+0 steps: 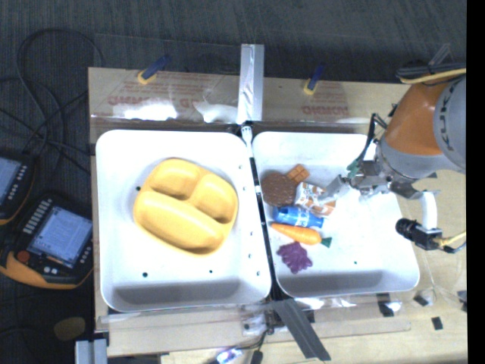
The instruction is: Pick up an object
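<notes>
- On the floor at the far left, beside the surface (pixel 114 89), lies an orange and black handheld controller (pixel 45 237) with a lit screen, its cables trailing off.
- The left bin (pixel 106 203) holds one big yellow bread-shaped object (pixel 186 203), roughly in the middle.
- The right bin (pixel 379 268) has a cluster against its left side: a brown cookie (pixel 277 189) touching a small waffle piece (pixel 297 174), a white packet (pixel 312 198), a blue wrapper (pixel 300 217) just below, an orange carrot (pixel 297 233) lying crosswise, and a purple grape bunch (pixel 294 257) nearest the front.
- The tool (pixel 339 182) hangs just right of the packet, low over the bin; I cannot tell whether it is spread or closed, and nothing visibly sits in it.
- The grey arm (pixel 424 127) with its orange band reaches in from the right.
</notes>
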